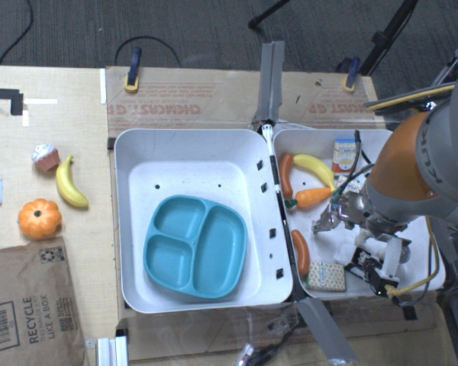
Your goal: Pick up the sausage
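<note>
Two shallow white plastic bins on a pale wooden bench [76, 97]. Left bin [175, 147]: glossy teal three-compartment plate [195, 246]. Right bin [305, 136]: smooth reddish sausage [299, 252] by the left wall near the front corner, a second sausage [287, 175] by the same wall toward the back, curved yellow banana [314, 168], tapered orange carrot [313, 197], speckled sponge-like block [326, 276], small can [343, 155]. Grey arm with orange band bent over the right bin, gripper [330, 218] pointing left beside the carrot. Jaws: cannot tell whether spread or pressed together.
</note>
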Action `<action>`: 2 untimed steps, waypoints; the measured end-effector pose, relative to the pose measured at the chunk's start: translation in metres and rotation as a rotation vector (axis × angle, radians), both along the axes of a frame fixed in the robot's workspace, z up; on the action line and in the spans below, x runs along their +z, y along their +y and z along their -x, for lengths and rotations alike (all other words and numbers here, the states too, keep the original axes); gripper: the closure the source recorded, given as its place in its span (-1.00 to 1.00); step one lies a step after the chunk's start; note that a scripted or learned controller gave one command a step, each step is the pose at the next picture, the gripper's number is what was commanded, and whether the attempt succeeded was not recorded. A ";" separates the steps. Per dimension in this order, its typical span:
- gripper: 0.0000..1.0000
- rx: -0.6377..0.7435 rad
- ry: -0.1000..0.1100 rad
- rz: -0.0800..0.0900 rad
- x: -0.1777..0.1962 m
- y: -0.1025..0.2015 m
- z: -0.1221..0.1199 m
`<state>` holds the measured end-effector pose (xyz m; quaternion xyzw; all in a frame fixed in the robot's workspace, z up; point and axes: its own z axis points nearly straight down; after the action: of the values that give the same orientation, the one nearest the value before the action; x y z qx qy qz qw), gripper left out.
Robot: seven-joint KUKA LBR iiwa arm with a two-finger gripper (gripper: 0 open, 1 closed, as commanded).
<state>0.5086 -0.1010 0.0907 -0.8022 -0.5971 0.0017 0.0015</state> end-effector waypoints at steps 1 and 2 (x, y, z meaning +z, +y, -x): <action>-1.00 -0.085 -0.001 0.002 0.000 0.005 -0.068; -1.00 -0.030 -0.001 0.001 0.000 -0.016 -0.020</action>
<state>0.5289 -0.1174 0.0910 -0.8110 -0.5850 0.0016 0.0011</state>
